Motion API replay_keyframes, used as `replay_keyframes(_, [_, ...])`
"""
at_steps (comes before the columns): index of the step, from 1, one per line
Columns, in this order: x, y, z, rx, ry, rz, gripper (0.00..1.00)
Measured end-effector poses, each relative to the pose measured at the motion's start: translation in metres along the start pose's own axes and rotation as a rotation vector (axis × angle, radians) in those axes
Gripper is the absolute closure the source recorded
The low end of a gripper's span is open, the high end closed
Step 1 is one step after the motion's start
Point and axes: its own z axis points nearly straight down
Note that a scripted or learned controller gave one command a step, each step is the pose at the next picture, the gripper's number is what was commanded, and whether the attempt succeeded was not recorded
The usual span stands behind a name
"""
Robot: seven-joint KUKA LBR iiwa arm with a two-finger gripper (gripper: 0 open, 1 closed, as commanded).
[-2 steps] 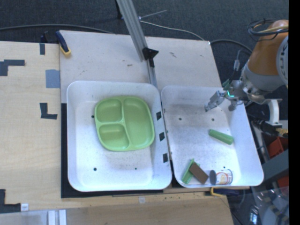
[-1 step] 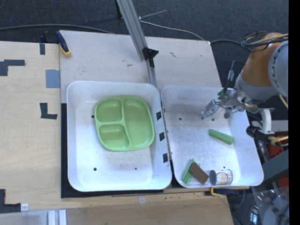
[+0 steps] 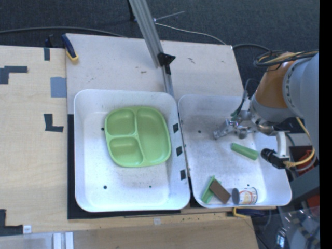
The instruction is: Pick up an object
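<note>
My gripper [image 3: 222,134] hangs low over the right bin [image 3: 207,110], near its middle, pointing left from the grey and orange arm. A light green cylinder [image 3: 244,151] lies just to its lower right, apart from it. Along the bin's front edge sit a green block [image 3: 208,190], a brown block [image 3: 220,192] and a small can [image 3: 245,196] on its side. Nothing shows between the fingers.
The left bin [image 3: 85,154] holds a green divided plate [image 3: 138,136]. A metal pole [image 3: 148,27] slants across the bench behind the bins. A blue and yellow clamp [image 3: 70,48] lies at the far left corner.
</note>
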Motion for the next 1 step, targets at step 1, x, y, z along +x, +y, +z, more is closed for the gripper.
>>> replay_keyframes(1, [0.0007,-0.0002,-0.0020,0.001,0.002,-0.001,0.00])
